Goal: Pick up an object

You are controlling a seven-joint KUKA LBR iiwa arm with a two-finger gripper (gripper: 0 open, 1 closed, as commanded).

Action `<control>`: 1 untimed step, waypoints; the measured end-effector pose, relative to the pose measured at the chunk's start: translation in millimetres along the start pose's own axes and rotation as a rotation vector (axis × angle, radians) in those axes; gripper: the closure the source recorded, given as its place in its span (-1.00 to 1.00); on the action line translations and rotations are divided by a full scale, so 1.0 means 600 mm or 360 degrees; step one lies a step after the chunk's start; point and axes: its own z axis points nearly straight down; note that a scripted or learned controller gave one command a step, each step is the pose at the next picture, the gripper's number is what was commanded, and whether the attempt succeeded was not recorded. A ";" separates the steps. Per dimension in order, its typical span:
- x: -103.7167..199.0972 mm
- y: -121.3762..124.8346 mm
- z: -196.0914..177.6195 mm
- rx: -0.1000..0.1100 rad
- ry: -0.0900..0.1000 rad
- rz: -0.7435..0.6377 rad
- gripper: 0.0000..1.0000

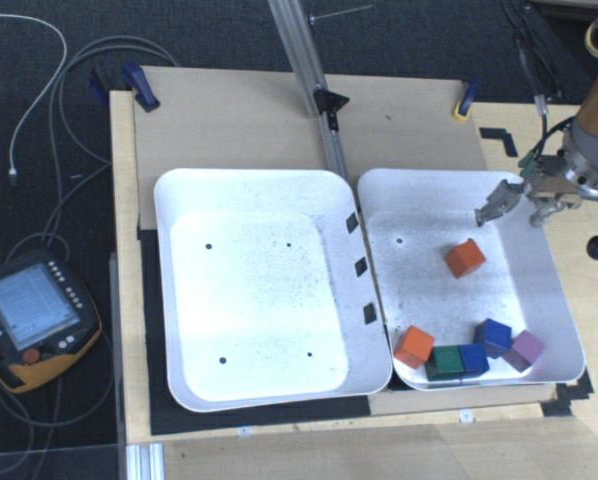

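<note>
The gripper (519,204) hangs over the upper right part of the right bin (554,278), its two fingers (495,206) spread apart with nothing between them. An orange-red cube (465,258) sits alone on the bin floor, below and left of the gripper and apart from it. Along the bin's near edge lie an orange cube (414,346), a dark green block (445,362), two blue cubes (475,358) (495,335) and a purple cube (526,349), packed closely together. The left bin (179,298) rests beside it on the table (239,118). A teach pendant (29,313) lies on the floor at far left.
</note>
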 end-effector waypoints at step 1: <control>0.048 -0.137 -0.101 -0.0006 0.0002 0.0001 -1.00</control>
